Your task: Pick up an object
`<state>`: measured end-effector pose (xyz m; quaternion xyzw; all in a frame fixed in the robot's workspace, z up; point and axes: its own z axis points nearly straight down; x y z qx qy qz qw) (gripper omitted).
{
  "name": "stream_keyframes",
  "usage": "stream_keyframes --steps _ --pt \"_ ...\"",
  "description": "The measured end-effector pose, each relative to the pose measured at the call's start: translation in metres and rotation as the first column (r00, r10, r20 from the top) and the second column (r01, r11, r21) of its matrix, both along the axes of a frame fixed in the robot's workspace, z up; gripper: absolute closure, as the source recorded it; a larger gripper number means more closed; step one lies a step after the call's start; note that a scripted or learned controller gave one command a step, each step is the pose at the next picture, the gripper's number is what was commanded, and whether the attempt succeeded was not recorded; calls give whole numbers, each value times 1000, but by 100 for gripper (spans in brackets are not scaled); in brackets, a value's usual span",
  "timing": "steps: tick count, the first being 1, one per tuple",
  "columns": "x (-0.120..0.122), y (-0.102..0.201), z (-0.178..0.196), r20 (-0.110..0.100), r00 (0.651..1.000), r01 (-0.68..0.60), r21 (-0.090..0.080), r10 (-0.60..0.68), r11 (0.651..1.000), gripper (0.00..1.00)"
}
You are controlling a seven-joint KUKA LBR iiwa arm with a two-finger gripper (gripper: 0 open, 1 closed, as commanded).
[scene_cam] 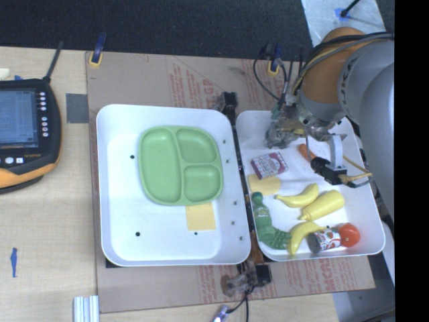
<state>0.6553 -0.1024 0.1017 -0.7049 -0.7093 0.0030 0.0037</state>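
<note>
Gripper (278, 134) sits low at the right bin's (375, 245) far corner (finger state cannot be told), nearest pickable object the purple packet (269, 164) just beside it; a good attempt should centre over it before descending.

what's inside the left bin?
A green divided plate and a yellow square just below it, its top edge at the plate's rim. Anything beneath the plate is covered.
</note>
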Motion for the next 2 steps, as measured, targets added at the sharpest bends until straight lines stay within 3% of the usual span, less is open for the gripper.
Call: stream_keyframes --steps 1,2 --pt "1 0 1 2 1000 -1 0 1 1000 0" --pt "1 -1 11 1 1000 -2 0 2 1000 100"
